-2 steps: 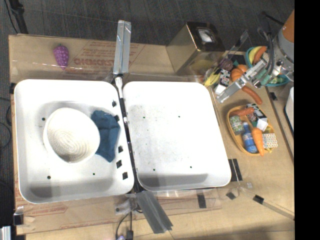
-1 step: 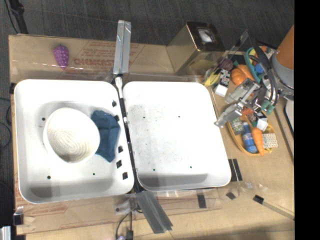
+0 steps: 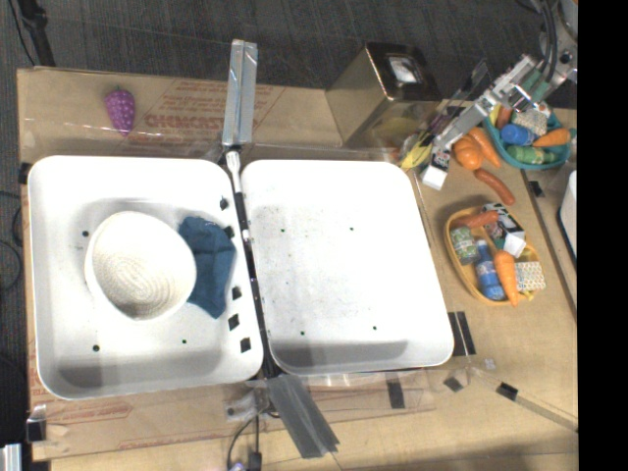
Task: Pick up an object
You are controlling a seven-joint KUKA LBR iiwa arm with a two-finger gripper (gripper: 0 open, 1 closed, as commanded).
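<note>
Left bin: white hat, blue cloth touching; no legible writing.

The white hat hides part of the blue cloth beside it.

This is looking like a robotics lab set up for grasping trials. Two shallow white bins are sitting side by side on a cardboard-covered table, held in place by metal brackets and black tape. Baskets of toy vegetables are waiting at the right of the frame, and cables are trailing over dark carpet along the top.
</note>
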